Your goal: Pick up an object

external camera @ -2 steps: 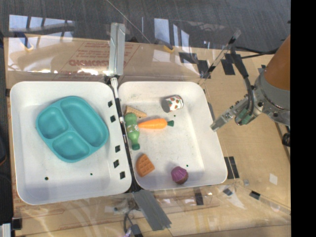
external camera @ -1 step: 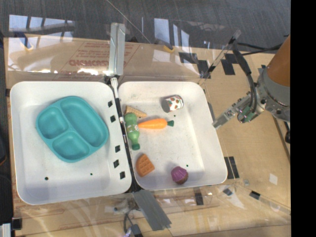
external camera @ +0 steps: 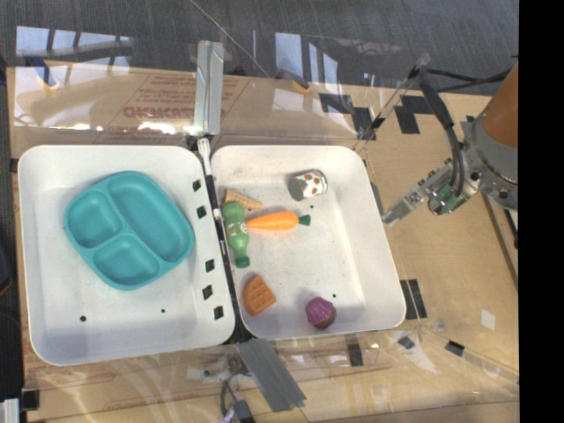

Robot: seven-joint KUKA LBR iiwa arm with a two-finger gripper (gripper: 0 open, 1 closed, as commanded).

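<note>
No object has been picked up yet; the step in hand is judged to be the approach, before any reach into a bin. The hand is seen outside the right bin, over the bare tabletop just beyond that bin's right wall, with the arm entering from the right. Whether the hand is released or clenched cannot be told at this size and angle, and nothing is seen grasped in it. The candidate objects all lie in the right bin: a carrot near the middle, lying roughly crosswise; a green vegetable against the left wall, touching or nearly touching the carrot's blunt end; a pale wedge just above it; a white and brown item towards the back; an orange-brown piece and a purple piece near the front edge, set apart from each other. The left bin carries a teal divided plate. The next move is judged to call for the hand to be carried leftwards over the right bin's wall, aligned above one item and lowered. The purple piece or the white and brown item would seem the easier choices, being nearest and free of neighbours, whereas the cluster at the left wall leaves little room.
</note>
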